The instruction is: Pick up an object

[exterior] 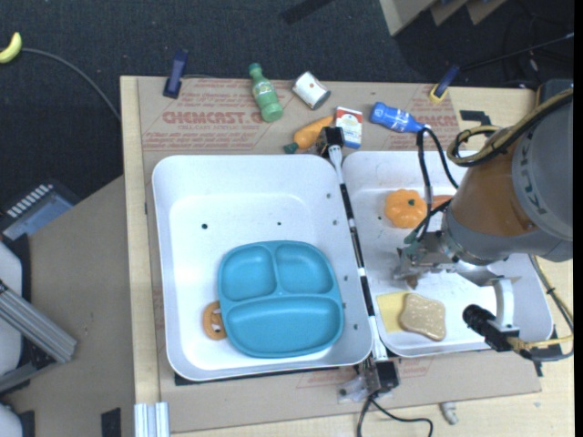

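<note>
My gripper point(411, 273) hangs low in the right bin point(383, 176), its tip just above a tan slice of toast point(424, 317). A pale yellow cheese slice point(389, 309) lies under the toast's left edge. An orange toy pumpkin point(404, 208) sits further back in the same bin, to the gripper's upper left. The arm's grey body and orange band point(492, 203) cover the bin's right part. Nothing shows between the fingers.
The left bin point(182, 208) holds a blue divided plate point(278, 297) with a small pretzel point(213, 320) at its left edge. Behind the bins lie a green bottle point(266, 94), a white can point(311, 89), a carrot point(312, 134), a small carton point(348, 127) and a blue bottle point(393, 116).
</note>
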`<state>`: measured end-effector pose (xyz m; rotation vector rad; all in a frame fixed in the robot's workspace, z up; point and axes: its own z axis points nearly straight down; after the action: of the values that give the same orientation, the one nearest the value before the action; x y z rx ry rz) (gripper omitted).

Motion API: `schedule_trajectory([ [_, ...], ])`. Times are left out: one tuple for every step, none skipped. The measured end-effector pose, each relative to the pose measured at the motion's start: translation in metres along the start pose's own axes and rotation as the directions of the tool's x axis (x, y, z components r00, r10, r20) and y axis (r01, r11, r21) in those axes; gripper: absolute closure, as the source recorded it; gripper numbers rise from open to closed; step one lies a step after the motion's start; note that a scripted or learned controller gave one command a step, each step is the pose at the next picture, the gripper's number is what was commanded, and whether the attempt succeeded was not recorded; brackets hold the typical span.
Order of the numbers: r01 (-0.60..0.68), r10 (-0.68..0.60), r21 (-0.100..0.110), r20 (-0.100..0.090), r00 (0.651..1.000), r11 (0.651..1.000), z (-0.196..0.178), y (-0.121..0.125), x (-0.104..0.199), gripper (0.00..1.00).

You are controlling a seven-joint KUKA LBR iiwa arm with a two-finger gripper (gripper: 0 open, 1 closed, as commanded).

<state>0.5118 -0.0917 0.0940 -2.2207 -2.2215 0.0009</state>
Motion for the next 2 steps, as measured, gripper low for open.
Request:
schedule_trajectory([
  [0.000, 0.000, 0.001, 0.000, 1.000, 1.000, 0.000, 0.000, 0.000, 0.00],
  [-0.001, 0.001, 0.002, -0.001, 1.000, 1.000, 0.010, -0.025, -0.002, 0.00],
])
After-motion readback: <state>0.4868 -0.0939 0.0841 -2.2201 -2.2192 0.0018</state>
